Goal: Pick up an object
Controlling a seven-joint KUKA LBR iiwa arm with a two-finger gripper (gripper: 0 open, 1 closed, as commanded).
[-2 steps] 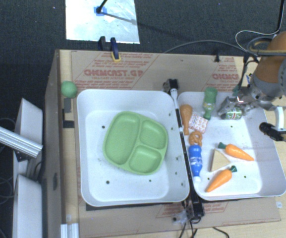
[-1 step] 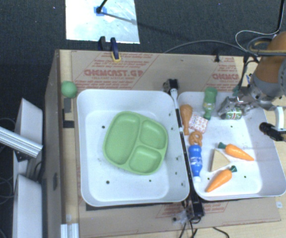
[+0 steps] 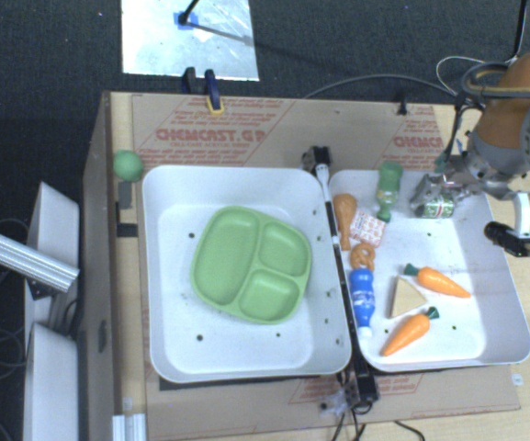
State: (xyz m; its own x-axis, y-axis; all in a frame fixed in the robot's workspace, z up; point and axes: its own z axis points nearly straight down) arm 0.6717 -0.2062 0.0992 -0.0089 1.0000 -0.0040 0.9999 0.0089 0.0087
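The arm reaches in from the right with its orange band at the top right. My gripper (image 3: 441, 191) hangs low over the far right part of the right bin (image 3: 499, 283). Directly under it lies a small green and silver can (image 3: 437, 209), touching or nearly touching the gripper's tip. A green bottle (image 3: 390, 187) stands just left of the can. Two orange carrots (image 3: 439, 282) (image 3: 405, 332) lie in the near half of that bin, with a pale sandwich wedge (image 3: 408, 294) between them.
Along the right bin's left wall lie a drumstick (image 3: 344, 214), a pink-checked packet (image 3: 368, 227), a pretzel (image 3: 362, 256) and a blue bottle (image 3: 362, 295). The left bin (image 3: 168, 338) holds a green divided plate (image 3: 251, 263). A green ball (image 3: 128, 164) sits outside at the far left corner.
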